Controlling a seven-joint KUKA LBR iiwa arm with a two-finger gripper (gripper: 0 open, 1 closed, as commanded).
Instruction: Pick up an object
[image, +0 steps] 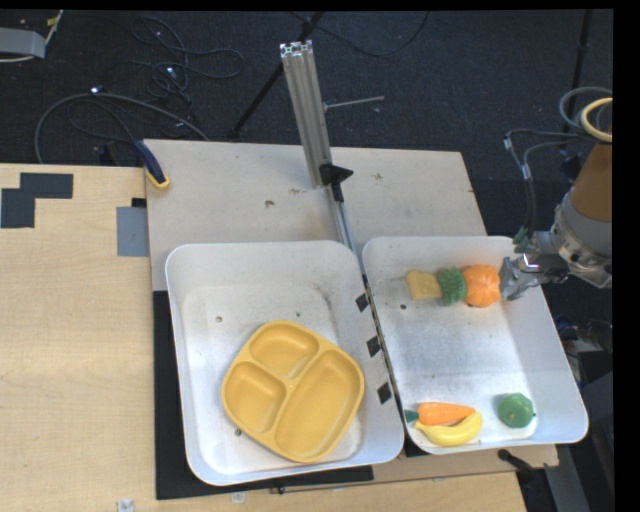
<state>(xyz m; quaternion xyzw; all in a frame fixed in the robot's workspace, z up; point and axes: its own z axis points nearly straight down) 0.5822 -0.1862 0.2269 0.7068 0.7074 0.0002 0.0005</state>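
At the right edge, cut off by the frame: most of the arm (590, 195), with little beyond its wrist section in view. Below that, at the right bin's (562, 365) far right wall, the gripper (518, 272), small, dark and metallic, blurred into the wrist hardware behind it. Whether released or clenched: cannot tell from this slanted angle. Nothing seen grasped. Just beside its tip, possibly touching, an orange fruit (481, 285); contact not clear enough to confirm.

Lined up in the bin's far half, pressed one against the next: a pale yellow piece (423, 285), a green leafy piece (452, 285), then the orange fruit nearest the gripper. Exact kinds of the first two hard to make out.

Along the near wall of the same bin: a carrot (445, 412) lying on top of a banana (452, 431), partly covering it, and near them a green round item (515, 410), its kind unclear.

Resting in the left bin (178, 275), well apart from the gripper: a yellow divided plate (292, 390), tilted toward the near right corner.
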